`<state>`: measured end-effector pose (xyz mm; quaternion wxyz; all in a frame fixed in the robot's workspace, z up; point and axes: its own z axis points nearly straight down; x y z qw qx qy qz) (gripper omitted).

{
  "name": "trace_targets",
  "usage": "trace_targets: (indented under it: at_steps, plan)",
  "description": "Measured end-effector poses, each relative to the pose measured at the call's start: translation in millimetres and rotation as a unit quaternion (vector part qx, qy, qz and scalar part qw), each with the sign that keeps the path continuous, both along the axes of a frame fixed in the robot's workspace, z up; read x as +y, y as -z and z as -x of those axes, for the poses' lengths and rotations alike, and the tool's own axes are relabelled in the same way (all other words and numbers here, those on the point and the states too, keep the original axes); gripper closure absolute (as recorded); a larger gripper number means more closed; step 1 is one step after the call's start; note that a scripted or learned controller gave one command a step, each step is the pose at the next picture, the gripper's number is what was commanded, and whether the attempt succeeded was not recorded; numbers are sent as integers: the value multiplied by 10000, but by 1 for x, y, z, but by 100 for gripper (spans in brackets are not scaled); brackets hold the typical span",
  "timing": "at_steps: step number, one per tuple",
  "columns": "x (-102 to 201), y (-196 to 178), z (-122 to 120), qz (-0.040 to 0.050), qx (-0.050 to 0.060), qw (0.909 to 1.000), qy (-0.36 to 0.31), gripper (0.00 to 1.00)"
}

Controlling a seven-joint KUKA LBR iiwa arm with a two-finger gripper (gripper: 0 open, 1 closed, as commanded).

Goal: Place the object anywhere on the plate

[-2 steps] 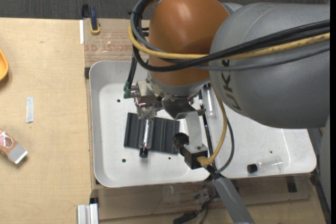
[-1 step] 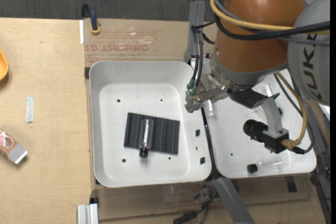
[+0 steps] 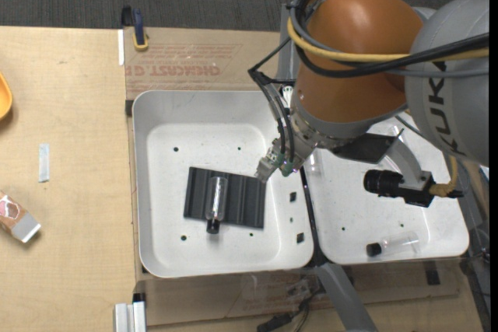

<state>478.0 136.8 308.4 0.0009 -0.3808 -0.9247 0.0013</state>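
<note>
Tan counter [image 3: 70,89] bears two white bins: left bin [image 3: 148,190] and right bin [image 3: 447,233], edges touching. Flattened cardboard [image 3: 194,62] lies behind the left bin. A small wrapped item [image 3: 17,218] sits near the counter's left edge.

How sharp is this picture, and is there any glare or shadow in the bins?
Camera view: the left bin and the dark ribbed plate are in focus; the orange band, near the lens, looks soft and carries a pale sheen. The arm casts a soft shadow on the right bin. The white floors are bright, yet their speckles stay visible.

Robotics lab, arm [image 3: 373,50], white bins [image 3: 148,167]
</note>
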Motion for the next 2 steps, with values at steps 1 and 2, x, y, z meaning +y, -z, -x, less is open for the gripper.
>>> trace_targets:
  at_steps: [1,2]
  plan:
    - [33,16,0,7,3,9956,934,100]
    - [77,4,0,-4,-9,9944,-1057,100]
